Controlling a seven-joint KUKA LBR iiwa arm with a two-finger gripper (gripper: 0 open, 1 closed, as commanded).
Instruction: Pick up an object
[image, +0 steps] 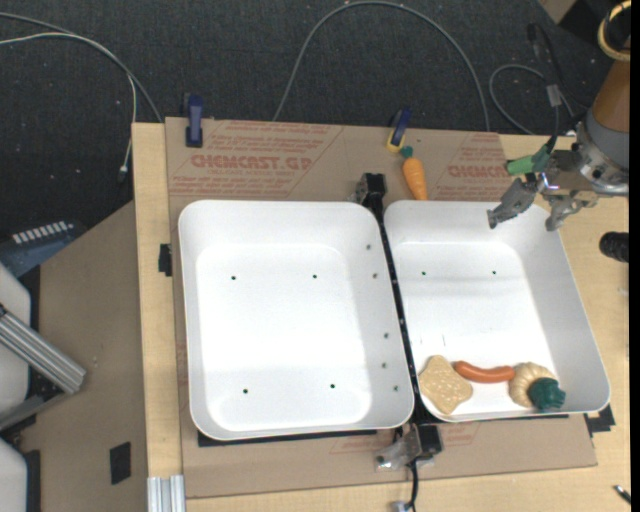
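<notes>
**Nothing picked yet**

Our pincer hangs spread apart and empty over the right bin's far edge. The cracker, sausage and green-tipped toy lie well below it, by the near rim. Descent and grasp remain.

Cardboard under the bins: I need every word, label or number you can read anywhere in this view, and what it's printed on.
"CHEMCAST GP" in red, as best I can make it out, on the cardboard sheet behind the left bin.
Smaller red lines around it: too blurred to read.
Similar red print behind the right bin, beside the toy carrot: too blurred and partly covered to read.
Nothing else legible.
</notes>
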